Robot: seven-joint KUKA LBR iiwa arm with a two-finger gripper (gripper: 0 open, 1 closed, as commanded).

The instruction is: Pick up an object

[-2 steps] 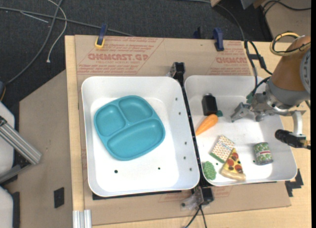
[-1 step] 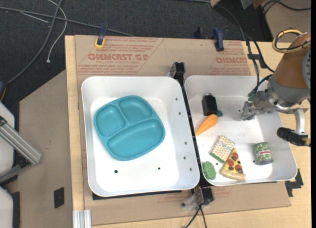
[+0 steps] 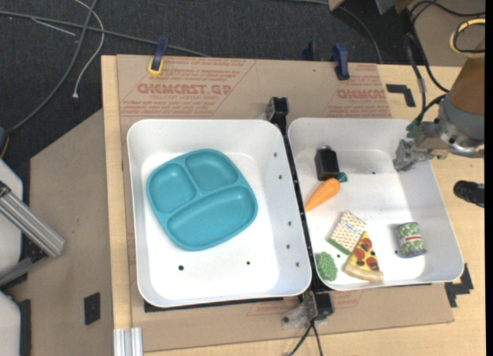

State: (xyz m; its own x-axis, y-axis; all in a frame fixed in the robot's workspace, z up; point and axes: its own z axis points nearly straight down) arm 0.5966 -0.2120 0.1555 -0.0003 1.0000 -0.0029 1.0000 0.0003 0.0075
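Note:
The right bin point(image 3: 431, 193) holds a black block point(image 3: 326, 164), an orange carrot point(image 3: 323, 193), a yellow cracker box point(image 3: 347, 232), a pizza slice point(image 3: 363, 257), a green leafy piece point(image 3: 327, 265) and a small green can point(image 3: 410, 240). My gripper point(image 3: 407, 156) hangs over the bin's upper right edge, well to the right of the black block and above the can. Nothing shows between its fingers.
The left bin point(image 3: 146, 154) holds a blue divided plate point(image 3: 202, 198). A black divider clamp point(image 3: 277, 108) sits between the bins at the back. Two blue clamps point(image 3: 159, 53) pin the cardboard at its far edge. Cables lie on the dark floor behind.

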